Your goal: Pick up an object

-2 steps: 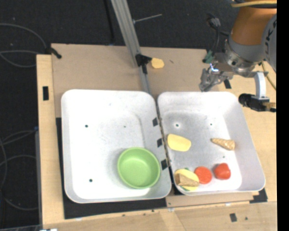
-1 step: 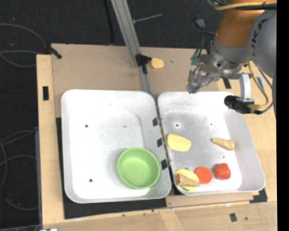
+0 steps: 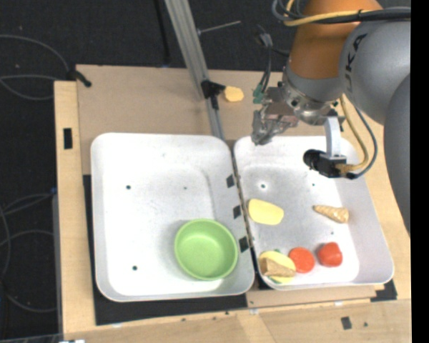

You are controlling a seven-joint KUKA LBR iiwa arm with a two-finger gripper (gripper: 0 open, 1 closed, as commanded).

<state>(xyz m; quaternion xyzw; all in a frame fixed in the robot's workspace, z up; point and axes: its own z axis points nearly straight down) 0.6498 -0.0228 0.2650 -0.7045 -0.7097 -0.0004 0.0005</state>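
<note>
Objects for picking lie mostly in the right bin (image 3: 357,191), which carries five small things: one pale yellow piece (image 3: 265,212) near its left wall at about mid-length, one tan cone-shaped piece (image 3: 332,212) toward its right side, and along its near edge a row of three, namely a yellow-and-tan item (image 3: 277,266) in the near left corner, an orange-red round piece (image 3: 301,259) just beside it, and a red piece (image 3: 330,254) just beside that. None of these five is touched by the arm. The left bin (image 3: 143,184) carries one thing, a green bowl (image 3: 206,249), upright, in its near right corner close to the wall shared with the other bin. Two white bins stand side by side on the tan bench (image 3: 129,98), their inner walls touching or nearly so. On the bench beyond the bins, near the foot of a slanted metal post (image 3: 189,45), lies one more small yellow piece (image 3: 234,94), outside both bins. One arm (image 3: 329,41) comes in over the far right corner of the bench, its orange band above the wrist. The gripper (image 3: 262,136) hangs over the far left corner of the right bin, about at its far rim, well apart from all five things in that bin. Nothing is seen in it, and how far it is spread is too small and dark to tell.
</note>
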